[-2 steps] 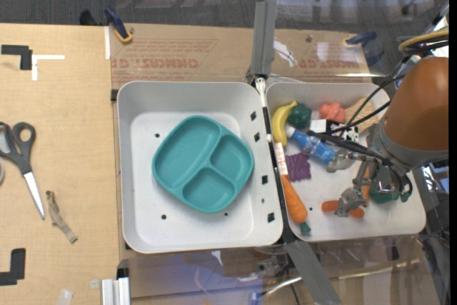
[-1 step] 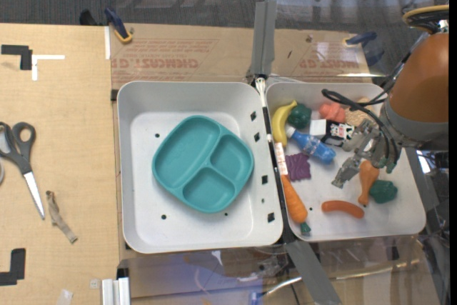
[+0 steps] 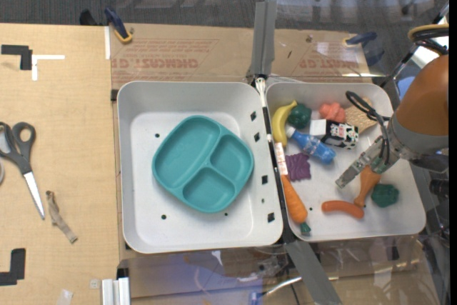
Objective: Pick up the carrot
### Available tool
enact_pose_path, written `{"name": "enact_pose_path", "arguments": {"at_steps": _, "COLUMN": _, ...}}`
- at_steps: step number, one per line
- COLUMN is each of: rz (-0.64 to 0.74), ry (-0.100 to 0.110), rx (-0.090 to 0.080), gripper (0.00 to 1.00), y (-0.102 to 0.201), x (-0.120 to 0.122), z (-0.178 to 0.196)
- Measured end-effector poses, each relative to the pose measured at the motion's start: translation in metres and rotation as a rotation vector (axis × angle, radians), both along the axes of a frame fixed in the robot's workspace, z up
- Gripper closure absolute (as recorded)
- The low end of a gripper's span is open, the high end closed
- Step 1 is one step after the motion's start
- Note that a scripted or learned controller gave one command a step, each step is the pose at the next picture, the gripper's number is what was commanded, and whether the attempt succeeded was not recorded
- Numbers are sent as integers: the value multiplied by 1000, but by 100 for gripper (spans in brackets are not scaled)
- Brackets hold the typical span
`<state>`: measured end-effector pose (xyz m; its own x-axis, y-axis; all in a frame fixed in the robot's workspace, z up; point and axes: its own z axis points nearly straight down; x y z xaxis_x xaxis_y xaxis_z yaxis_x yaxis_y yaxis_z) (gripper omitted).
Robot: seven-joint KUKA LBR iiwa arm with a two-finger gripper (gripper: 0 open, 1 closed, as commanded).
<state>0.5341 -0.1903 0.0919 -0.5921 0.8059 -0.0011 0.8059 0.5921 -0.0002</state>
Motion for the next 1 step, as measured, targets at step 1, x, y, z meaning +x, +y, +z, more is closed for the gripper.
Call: {"name": "enact_pose_path", "arguments": {"at_steps": 1, "rz": 4, "ry": 0, "rx": -1, "gripper": 100, "y": 1, "x": 1, "z": 9}}
